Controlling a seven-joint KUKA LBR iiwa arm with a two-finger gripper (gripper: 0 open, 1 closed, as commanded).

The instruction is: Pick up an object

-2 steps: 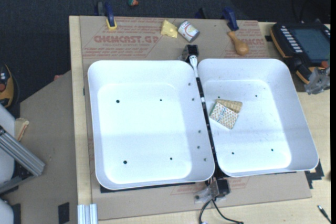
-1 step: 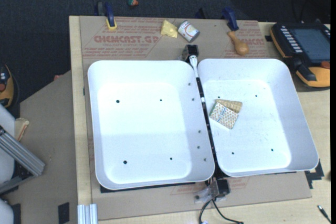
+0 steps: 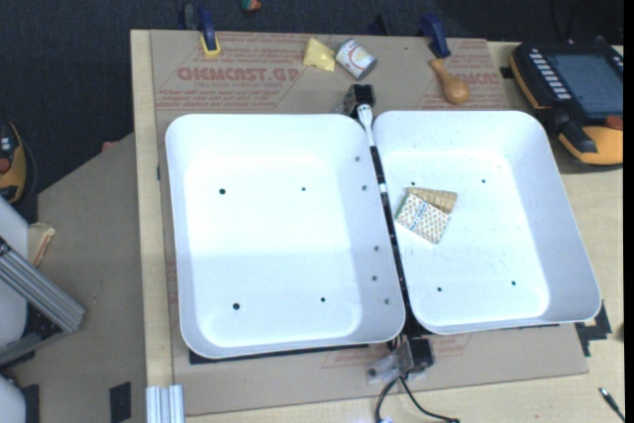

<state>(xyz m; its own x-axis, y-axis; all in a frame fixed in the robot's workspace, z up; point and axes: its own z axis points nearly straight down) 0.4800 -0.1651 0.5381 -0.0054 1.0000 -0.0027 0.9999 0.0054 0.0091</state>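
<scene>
Packet, small, flat and squarish, of tan-and-white patterned wrapping (image 3: 424, 218): it lies in the shallow white plastic bin on the arm's entry side (image 3: 500, 258), towards the wall that this bin shares with the far white bin (image 3: 267, 243). It overlaps a tan-brown flat piece (image 3: 441, 199) that shows at its far edge; whether the two are joined cannot be told. Whether the gripper is wide or narrow cannot be told from this view.

By its look the packet is probably light and thin, with a pliable wrapper that may crumple or slide on the smooth bin floor rather than resist a pinch. A hold across its two opposite free edges, coming straight down at its middle, seems the best choice. The likely risks are closing over it without lifting it, or catching the tan-brown piece as well.
</scene>
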